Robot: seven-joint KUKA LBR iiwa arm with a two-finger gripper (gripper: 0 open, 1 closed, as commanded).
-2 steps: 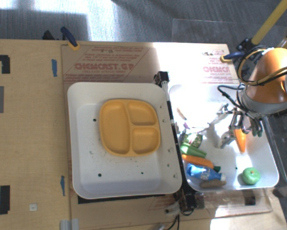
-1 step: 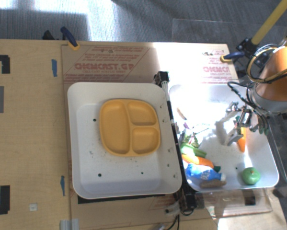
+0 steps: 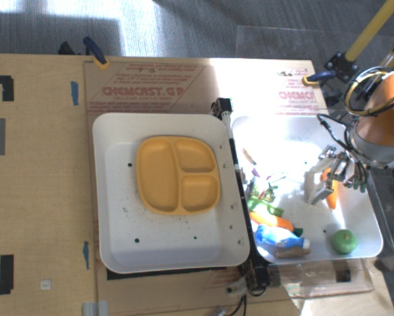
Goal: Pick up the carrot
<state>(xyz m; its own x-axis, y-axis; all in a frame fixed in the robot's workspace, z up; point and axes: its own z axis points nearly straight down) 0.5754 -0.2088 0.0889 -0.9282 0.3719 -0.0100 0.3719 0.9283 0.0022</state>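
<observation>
While the arm (image 3: 374,120) reaches in from the right edge, its claw (image 3: 331,180) sits low over the right bin (image 3: 368,239), in that bin's right half. An orange carrot (image 3: 332,193) shows between the claw's two fingers, so the claw appears closed on the carrot; the carrot hangs tilted, its lower end pointing toward the bin floor, and whether it touches the floor cannot be told. A green ball (image 3: 344,241) lies in the near right corner of the same bin, well apart from the claw. Along the bin's left side lies a cluster of items: a second orange piece (image 3: 275,220) with green leaves at its far end, and just nearer the camera a blue-and-white packet (image 3: 282,241), the two touching or nearly so. Small purple and green bits (image 3: 269,180) lie just beyond them. The left bin (image 3: 111,229) holds a yellow divided plate (image 3: 178,174) with three compartments, lying flat near the bin's centre. Both bins rest side by side on a cardboard sheet (image 3: 150,84) spread over the tabletop (image 3: 32,189).
</observation>
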